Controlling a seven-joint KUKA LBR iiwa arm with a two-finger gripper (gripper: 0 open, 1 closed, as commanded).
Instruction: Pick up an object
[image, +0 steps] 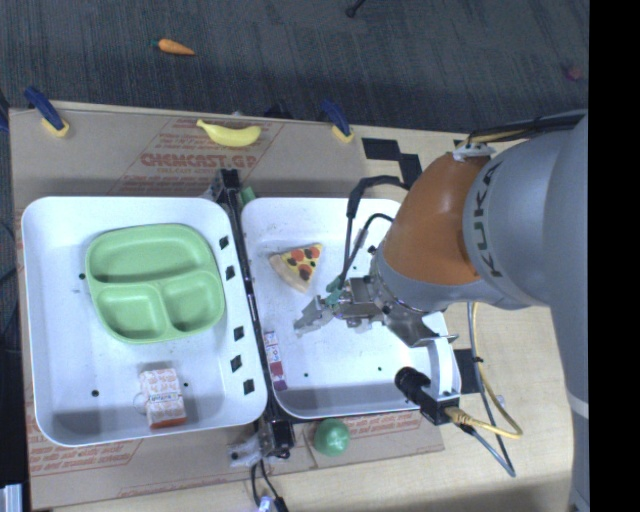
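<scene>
A toy pizza slice (297, 265) lies in the right bin (330, 398), near its upper left. My gripper (318, 312) hangs over the middle of that bin, just below and to the right of the slice, not touching it. Its fingers point left and stand slightly apart with nothing between them. In the left bin (50, 310) sit a green divided tray (155, 280) and a small orange-and-white packet (162, 396).
A yellow banana (230, 131) lies on the cardboard behind the bins. A green ball (331, 437) rests in front of the right bin. An orange carrot (176, 46) lies on the dark floor beyond. The arm's orange-banded body (450, 240) covers the right bin's right side.
</scene>
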